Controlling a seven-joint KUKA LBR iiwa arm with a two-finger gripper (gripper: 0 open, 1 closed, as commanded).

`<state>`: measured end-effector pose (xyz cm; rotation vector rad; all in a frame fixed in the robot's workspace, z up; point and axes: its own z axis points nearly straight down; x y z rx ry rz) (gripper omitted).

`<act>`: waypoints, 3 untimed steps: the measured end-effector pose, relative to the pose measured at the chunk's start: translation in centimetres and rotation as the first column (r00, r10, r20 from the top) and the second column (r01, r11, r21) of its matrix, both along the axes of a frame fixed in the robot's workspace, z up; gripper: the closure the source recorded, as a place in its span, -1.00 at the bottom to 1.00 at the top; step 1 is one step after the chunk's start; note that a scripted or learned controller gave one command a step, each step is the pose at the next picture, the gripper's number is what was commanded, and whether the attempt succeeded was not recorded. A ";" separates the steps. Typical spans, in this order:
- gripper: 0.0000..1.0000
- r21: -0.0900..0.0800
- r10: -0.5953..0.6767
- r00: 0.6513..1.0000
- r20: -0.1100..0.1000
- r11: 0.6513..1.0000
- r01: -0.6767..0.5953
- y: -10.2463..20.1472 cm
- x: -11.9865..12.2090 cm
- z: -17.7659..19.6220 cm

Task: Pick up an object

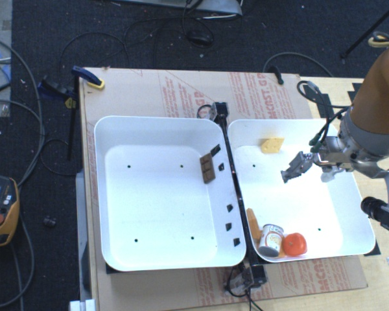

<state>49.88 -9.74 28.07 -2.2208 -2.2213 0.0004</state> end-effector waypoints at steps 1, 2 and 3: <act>-1.00 0.000 0.000 1.000 0.000 1.000 0.000 -0.6 -0.9 0.1; -1.00 0.000 0.080 0.997 0.000 0.997 -0.080 1.3 -0.4 0.4; -1.00 0.000 0.000 1.000 0.000 1.000 0.000 1.9 -0.3 2.0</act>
